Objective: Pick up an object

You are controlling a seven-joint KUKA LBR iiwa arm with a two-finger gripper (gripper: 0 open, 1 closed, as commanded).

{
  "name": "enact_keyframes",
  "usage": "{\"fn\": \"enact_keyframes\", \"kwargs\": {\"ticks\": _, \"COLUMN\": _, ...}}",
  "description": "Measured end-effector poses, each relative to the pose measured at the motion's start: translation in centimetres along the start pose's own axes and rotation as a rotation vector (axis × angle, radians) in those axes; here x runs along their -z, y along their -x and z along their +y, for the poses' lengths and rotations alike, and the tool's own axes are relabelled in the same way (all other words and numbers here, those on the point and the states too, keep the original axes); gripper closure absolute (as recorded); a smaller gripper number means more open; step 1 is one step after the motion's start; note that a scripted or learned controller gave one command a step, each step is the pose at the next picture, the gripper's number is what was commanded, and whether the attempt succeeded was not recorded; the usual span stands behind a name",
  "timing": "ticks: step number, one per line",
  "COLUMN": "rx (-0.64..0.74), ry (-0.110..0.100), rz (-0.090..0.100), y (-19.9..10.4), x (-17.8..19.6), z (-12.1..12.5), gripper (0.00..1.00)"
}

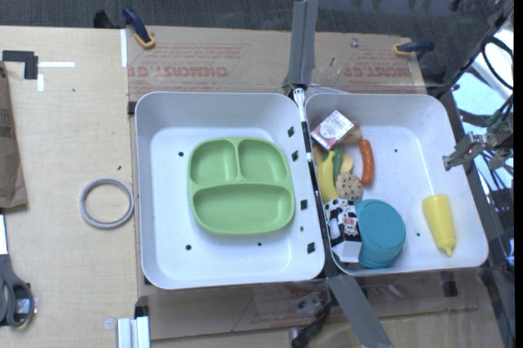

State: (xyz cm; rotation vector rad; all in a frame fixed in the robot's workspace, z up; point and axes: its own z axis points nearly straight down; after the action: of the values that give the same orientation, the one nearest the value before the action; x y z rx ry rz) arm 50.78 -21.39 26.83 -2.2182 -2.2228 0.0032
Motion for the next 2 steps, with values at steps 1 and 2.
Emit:
{"fn": "enact_keyframes", "kwargs": {"ticks": 1, "rx": 0.183, "ry": 0.001, "rz": 0.000, "y": -2.8, "x": -14.9, "z": 0.9, "gripper": 0.00}}
{"fn": "enact_keyframes", "kwargs": {"ticks": 2, "rx": 0.134, "ry": 0.002, "rz": -0.001, "y": -7.2, "x": -17.7, "z": 8.5, "gripper": 0.00}}
